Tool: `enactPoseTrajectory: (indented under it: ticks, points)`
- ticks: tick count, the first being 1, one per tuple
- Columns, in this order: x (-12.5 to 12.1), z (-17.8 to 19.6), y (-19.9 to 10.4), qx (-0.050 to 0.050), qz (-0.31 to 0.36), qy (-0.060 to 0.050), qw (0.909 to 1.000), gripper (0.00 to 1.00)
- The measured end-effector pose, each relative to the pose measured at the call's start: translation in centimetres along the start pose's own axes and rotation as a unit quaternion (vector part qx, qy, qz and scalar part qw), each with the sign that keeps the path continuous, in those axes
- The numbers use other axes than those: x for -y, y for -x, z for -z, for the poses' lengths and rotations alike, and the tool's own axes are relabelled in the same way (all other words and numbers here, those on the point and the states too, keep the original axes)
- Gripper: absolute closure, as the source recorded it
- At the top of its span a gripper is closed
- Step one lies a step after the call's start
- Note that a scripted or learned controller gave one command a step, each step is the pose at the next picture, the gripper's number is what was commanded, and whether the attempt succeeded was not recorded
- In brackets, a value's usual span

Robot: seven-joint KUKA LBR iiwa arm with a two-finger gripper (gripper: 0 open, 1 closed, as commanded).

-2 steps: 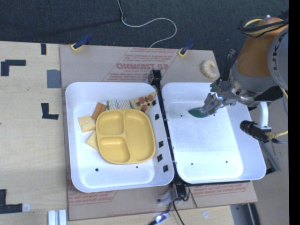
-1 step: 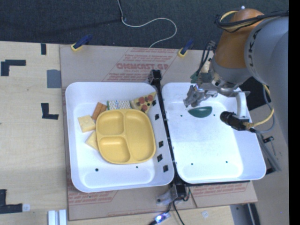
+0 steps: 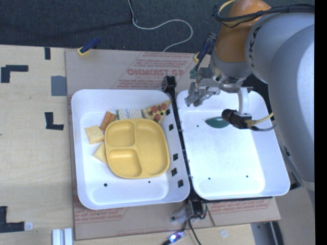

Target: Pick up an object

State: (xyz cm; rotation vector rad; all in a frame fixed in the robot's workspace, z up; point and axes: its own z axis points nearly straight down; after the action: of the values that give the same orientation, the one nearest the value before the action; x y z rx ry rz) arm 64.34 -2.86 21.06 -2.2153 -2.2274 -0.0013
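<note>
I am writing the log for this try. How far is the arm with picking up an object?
Done: the pincer is over the far edge of the right bin. In hand: nothing shows between its tips. Left: the grasp and lift. The green object lies in the right bin; the yellow plate and small food pieces lie in the left bin.

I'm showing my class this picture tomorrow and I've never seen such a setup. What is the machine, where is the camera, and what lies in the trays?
It is one robot arm, grey with an orange band, reaching in from the right. A fixed camera looks down at a slant. Its gripper hangs over the right bin, near a small green object. The left bin holds a yellow divided plate with toy food pieces beside and partly under it. I see nothing between the fingers.
</note>
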Motion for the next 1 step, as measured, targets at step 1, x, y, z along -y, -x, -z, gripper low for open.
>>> enactPoseTrajectory:
  ticks: [1]
  points:
    - [-2.57, 0.72, -1.46, 0.000, -0.001, 0.000, 1.0000, 1.00]
